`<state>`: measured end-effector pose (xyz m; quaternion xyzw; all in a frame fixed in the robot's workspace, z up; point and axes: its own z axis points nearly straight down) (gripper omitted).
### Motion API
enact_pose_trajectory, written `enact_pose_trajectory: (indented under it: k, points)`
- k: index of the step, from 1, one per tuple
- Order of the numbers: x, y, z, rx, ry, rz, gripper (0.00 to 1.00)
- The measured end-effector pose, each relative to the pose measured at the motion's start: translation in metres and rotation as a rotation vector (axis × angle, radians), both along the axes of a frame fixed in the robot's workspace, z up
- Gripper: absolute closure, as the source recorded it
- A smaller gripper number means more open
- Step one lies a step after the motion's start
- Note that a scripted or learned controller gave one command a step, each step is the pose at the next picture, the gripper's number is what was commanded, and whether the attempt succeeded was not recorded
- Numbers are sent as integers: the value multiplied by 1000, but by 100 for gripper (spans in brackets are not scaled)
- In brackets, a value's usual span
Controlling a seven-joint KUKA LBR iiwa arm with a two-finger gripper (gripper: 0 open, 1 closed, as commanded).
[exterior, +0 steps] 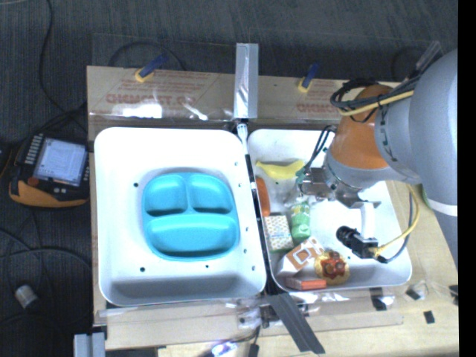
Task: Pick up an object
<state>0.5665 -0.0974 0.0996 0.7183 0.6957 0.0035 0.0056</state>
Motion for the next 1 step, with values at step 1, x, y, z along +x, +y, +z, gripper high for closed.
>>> enact_pose_trajectory:
  k: [1]
  points:
    - [8, 32, 145, 0, 16, -79, 100]
